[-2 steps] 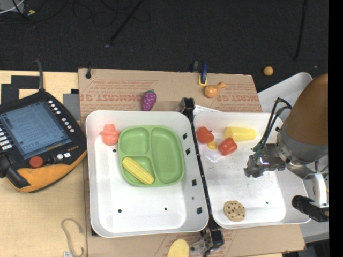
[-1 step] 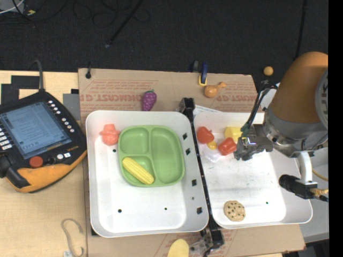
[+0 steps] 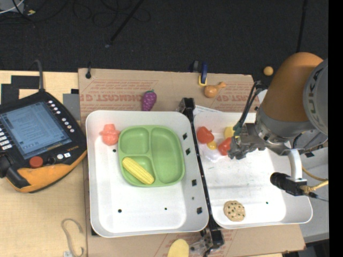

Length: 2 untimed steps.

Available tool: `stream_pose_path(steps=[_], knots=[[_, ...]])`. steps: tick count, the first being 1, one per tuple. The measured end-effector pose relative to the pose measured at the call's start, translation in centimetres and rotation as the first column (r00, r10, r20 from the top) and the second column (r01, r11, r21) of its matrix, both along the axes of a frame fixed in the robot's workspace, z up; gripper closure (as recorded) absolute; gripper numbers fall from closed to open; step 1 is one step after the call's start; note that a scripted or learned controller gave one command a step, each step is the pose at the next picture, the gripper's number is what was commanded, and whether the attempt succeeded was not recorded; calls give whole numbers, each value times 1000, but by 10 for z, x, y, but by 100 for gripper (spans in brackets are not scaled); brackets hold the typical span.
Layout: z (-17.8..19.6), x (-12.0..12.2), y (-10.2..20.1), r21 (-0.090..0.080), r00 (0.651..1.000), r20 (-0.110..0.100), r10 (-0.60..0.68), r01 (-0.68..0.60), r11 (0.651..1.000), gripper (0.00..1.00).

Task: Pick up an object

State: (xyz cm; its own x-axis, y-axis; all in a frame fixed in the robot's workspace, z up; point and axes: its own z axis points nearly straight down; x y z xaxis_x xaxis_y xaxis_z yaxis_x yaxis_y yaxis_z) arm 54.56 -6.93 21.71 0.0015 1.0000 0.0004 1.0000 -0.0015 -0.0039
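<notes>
In the right bin [image 3: 300,210], hand [image 3: 235,153] down beside a small red toy [image 3: 225,145]; grip state unclear. Probably light, slippery plastic; best pinched across its middle.

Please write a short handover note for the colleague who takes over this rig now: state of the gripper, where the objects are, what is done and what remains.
Gripper: low in the right bin, at its upper left part, beside a small red toy; whether the jaws are open or shut cannot be told.
Right bin: red pepper-like toy, a yellow piece, cookie near the front edge.
Left bin: green divided plate with corn in one compartment, pink toy at the upper left.
Done: nothing visibly lifted.
Left: grasp one object and raise it.
</notes>
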Motion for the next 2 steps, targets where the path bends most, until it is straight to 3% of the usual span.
stream_pose_path(steps=[1,2], knots=[[2,8,6,0,1000,2,1,-1,1000,100],[17,-6,5,1,1000,1,-4,4,1000,100]])
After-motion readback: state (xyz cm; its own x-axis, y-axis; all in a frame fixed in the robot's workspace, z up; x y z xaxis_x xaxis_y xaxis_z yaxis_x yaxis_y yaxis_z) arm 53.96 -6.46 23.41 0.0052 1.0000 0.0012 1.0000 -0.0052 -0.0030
